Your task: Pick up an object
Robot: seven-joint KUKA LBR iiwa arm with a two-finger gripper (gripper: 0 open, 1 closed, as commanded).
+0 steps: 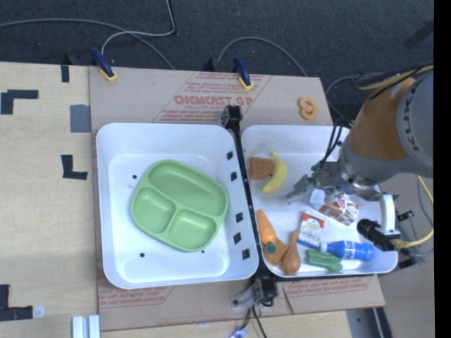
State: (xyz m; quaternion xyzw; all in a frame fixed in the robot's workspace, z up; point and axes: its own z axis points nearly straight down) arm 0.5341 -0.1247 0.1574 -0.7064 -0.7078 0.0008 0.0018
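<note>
Arm; cardboard reads "CHEMCAST GP".

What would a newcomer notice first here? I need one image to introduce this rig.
The green tray lies alone in the left bin. The right bin is crowded: banana, carrot, small carton and blue bottle. The arm reaches in from the right, its end effector low beside the banana.

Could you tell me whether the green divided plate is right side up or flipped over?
Right side up: the green plate shows its three hollow compartments facing upward in the left bin.
</note>
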